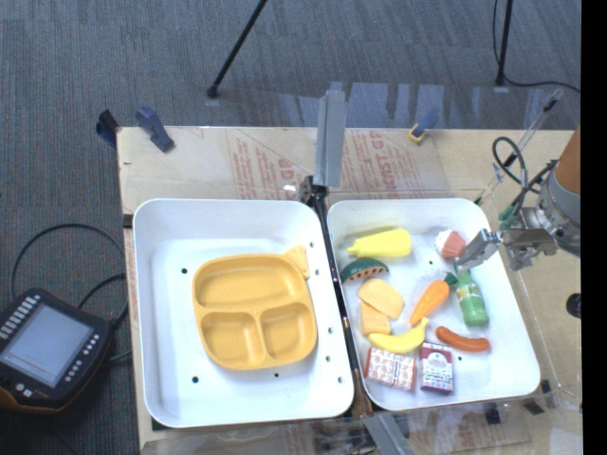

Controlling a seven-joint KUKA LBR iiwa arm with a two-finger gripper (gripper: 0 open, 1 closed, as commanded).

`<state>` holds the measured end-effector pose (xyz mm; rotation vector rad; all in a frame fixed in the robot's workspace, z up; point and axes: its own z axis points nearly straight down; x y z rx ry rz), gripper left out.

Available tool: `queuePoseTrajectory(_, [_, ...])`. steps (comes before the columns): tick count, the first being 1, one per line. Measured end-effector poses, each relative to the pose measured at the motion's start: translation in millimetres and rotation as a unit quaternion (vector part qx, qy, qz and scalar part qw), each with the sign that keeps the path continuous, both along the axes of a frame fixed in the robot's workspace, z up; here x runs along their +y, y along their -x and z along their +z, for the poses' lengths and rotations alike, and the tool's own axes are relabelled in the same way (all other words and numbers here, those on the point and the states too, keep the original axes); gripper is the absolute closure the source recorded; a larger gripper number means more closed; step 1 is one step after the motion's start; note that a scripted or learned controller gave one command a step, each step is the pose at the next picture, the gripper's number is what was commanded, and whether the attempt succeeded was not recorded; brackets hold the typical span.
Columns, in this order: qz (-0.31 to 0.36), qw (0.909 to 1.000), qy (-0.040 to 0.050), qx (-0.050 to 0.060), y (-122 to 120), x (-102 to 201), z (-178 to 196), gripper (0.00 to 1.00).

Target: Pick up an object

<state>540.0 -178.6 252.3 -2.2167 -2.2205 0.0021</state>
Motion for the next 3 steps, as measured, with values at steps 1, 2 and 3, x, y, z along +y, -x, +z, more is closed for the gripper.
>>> queuePoseTrajectory(1, [0.077, 0.9970, -0.0010, 0.000, -9.0, 14.5, -166.7, 0.00])
queuePoseTrajectory(2, [0.073, 0.9973, -0.0018, 0.001, -8.6, 12.6, -156.8, 1.00])
queuePoseTrajectory(3, [0.085, 0.9964, 0.0016, -0.008, -4.7, 58.5, -17.4, 1.00])
